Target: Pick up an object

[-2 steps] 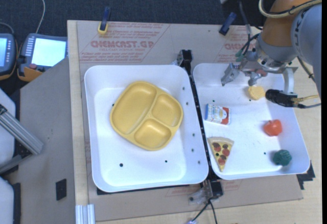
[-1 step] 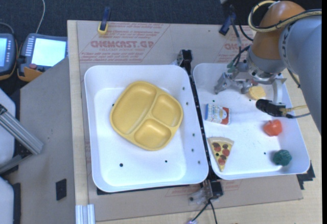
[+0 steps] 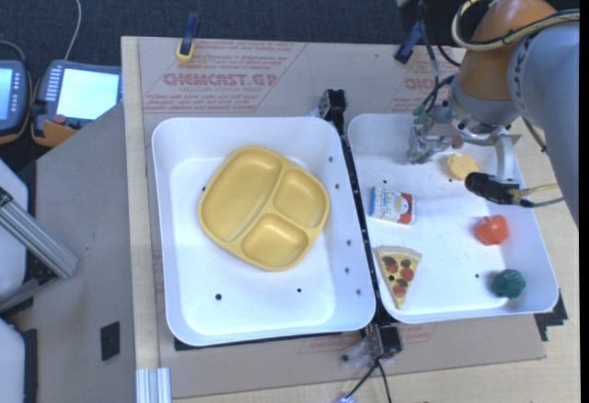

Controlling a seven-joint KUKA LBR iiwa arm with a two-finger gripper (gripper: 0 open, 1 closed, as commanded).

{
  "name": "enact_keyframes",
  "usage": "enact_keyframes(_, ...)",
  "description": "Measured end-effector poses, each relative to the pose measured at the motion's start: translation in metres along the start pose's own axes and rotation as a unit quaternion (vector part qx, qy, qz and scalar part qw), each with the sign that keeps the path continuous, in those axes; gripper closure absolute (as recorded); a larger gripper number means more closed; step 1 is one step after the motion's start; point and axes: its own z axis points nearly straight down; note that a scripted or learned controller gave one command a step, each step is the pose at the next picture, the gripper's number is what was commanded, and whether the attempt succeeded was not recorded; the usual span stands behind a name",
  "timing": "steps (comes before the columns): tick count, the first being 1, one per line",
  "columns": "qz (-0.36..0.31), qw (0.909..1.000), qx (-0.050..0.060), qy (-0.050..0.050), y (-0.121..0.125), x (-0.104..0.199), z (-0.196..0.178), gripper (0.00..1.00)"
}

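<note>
Beside end effector (image 3: 425,151): yellow obj (image 3: 461,166)

You see the worktop (image 3: 230,74) carrying two white bins side by side; the left bin (image 3: 184,300) holds a yellow divided plate (image 3: 264,206); the right bin (image 3: 460,295) holds a small white carton (image 3: 391,205), a pizza slice toy (image 3: 398,272), a red item (image 3: 491,229), a green item (image 3: 507,282) and a yellow piece (image 3: 462,166); the gripper (image 3: 425,145) sits low over the right bin's far end, just beside the yellow piece.
</note>
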Motion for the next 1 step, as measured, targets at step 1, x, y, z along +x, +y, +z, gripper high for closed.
enact_keyframes(1,0.000,1.0000,-0.002,0.000,0.0027,0.0017,-0.0437,1.00)
